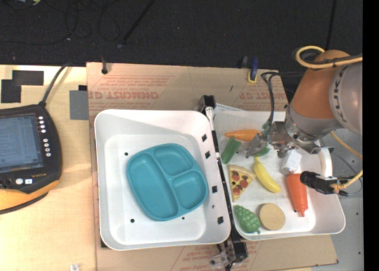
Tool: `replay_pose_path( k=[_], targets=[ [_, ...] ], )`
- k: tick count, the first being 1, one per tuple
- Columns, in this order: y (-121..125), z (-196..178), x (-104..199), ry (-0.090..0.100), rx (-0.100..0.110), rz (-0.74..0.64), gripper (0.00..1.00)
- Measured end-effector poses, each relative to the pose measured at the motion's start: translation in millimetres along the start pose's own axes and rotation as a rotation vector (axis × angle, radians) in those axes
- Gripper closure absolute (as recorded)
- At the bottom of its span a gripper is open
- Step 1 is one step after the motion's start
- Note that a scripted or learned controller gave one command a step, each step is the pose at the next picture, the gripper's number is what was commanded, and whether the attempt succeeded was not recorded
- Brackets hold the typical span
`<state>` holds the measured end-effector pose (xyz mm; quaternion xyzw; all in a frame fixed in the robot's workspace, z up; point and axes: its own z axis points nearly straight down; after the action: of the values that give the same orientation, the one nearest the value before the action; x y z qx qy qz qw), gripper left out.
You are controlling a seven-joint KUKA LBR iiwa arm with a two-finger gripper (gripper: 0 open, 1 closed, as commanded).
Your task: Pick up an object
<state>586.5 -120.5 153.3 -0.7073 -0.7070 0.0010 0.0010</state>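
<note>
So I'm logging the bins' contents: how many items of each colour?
Orange: 2, carrot, bottle
Green: 2, one and one
Yellow: 1, banana
Teal: 1, plate
Tan: 1, cookie
Multicoloured: 1, pizza slice
Total: 8

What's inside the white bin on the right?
The right bin holds toy food: a carrot, cucumber, banana, pizza slice, broccoli, round cookie and orange bottle. The arm covers the bin's upper right part.
</note>
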Motion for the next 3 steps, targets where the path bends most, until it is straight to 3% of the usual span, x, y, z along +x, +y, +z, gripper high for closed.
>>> replay_pose_path(
  k=[1, 2, 3],
  targets=[
    [-2, 68, -14, 0.001, 0.003, 0.000, 0.00],
    [-2, 56, -15, 0.001, 0.003, 0.000, 1.00],
    [-2, 56, -15, 0.002, 0.003, 0.000, 0.00]
  ],
)
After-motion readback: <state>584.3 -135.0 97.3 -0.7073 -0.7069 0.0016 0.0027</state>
